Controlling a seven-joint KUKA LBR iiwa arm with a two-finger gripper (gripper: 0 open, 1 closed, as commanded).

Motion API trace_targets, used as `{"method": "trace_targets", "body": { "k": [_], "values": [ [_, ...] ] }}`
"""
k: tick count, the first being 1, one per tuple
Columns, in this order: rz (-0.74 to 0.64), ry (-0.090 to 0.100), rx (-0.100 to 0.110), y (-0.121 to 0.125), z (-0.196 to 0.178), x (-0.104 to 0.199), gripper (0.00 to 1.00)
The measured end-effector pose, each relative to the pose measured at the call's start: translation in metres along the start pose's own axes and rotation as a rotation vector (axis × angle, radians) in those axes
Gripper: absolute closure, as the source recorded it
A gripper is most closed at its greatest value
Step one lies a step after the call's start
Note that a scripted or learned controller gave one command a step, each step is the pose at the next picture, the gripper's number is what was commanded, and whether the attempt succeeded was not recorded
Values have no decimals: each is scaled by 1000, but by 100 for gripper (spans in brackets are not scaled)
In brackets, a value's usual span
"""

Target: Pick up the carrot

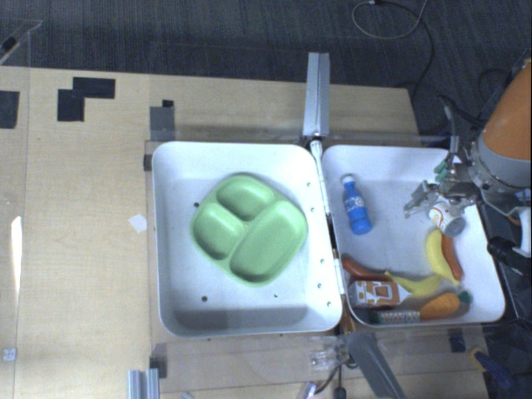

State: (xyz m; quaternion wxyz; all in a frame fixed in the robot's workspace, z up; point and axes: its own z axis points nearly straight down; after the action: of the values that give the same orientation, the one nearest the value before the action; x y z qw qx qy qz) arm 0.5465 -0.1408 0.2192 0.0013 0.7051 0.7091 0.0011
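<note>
The carrot (440, 305) is seen lying left to right in the right bin (391, 173), near right corner, green end rightward (beside a banana (435, 256)). The gripper (434, 196) is spread open, holding nothing.

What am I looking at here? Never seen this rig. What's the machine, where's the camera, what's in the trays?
One fixed camera looks down at a slant on a bench with two white bins. The left bin holds a green divided plate. The right bin holds a blue bottle, two bananas, a small carton and the carrot in its near corner. The robot arm reaches in from the right; its hand hovers over the right bin, apart from the carrot, holding nothing I can see.
</note>
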Motion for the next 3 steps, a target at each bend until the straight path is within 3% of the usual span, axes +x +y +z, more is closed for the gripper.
{"method": "trace_targets", "body": {
  "k": [1, 2, 3],
  "values": [
    [-171, 0, 0, -32, 89, 20, 0],
    [-220, -3, -5, -57, -98, -16, 0],
    [-136, -1, -2, 32, -42, 15, 0]
  ]
}}
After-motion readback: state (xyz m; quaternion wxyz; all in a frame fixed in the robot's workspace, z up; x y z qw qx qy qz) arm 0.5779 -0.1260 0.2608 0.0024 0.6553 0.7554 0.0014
